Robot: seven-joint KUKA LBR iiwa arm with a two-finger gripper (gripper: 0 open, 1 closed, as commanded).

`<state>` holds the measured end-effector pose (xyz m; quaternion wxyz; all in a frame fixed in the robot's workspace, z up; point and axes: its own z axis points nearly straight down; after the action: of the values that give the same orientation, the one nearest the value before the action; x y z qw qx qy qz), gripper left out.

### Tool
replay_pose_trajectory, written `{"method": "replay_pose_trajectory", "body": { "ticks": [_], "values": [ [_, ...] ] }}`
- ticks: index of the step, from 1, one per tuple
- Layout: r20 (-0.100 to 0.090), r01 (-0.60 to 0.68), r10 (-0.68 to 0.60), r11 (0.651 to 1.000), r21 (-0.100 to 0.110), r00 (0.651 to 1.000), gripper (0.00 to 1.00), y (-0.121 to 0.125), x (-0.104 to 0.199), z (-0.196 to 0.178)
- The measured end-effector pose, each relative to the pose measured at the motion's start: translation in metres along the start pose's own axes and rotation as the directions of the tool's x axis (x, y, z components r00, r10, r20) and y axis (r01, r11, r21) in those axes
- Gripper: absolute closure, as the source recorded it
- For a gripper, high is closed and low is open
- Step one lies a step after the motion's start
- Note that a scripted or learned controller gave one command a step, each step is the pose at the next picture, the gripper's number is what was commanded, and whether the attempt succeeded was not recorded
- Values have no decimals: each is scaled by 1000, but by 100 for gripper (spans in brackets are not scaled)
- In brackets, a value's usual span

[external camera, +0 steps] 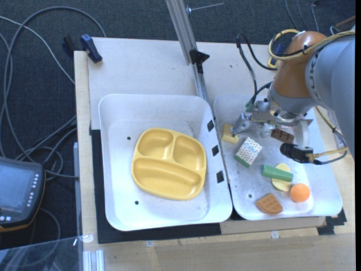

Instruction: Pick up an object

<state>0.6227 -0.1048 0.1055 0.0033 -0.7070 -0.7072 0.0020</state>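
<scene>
Nearest us sits the brown waffle-shaped toy [269, 204], small beside the yellow divided plastic plate [168, 164] in the left white bin [113, 117]. Our gripper [254, 122] hovers low over the right bin [327, 196], near the green-and-white patterned block [248, 151]. We judge we're approaching; next comes descending accurately.
</scene>
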Motion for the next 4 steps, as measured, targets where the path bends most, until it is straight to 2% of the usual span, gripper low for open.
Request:
{"method": "replay_pose_trajectory", "body": {
  "ticks": [1, 4],
  "values": [
    [0, 0, 0, 1000, -9, 1000, 100, 2, 0, -16],
    [2, 2, -2, 1000, -16, 1000, 100, -3, 23, -170]
  ]
}}
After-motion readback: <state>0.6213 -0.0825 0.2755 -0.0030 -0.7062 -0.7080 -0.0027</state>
